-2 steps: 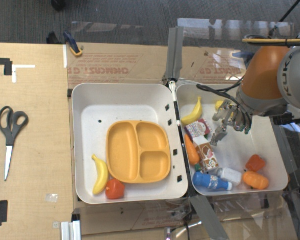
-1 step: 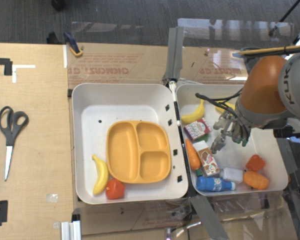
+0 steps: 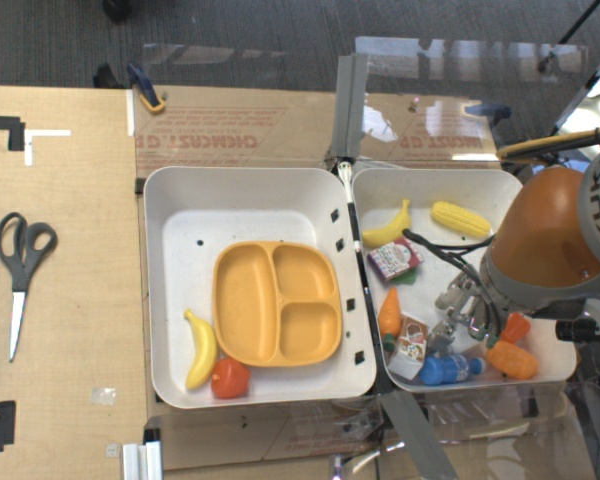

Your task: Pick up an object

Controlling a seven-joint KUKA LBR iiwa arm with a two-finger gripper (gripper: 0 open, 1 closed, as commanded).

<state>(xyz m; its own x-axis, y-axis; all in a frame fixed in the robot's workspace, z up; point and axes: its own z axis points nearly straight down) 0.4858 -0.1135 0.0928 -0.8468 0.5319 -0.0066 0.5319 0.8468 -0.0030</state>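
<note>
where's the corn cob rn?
The corn cob lies in the right bin, near its far wall, just right of the banana there and beyond the arm's orange band.

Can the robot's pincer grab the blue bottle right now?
Probably yes. The pincer hangs just above the blue bottle in the right bin, with nothing lying over the bottle. The snack packet and orange toy crowd its sides, though.

Orange-banded grey arm, black cable, seemingly bare-metal gripper.
</note>
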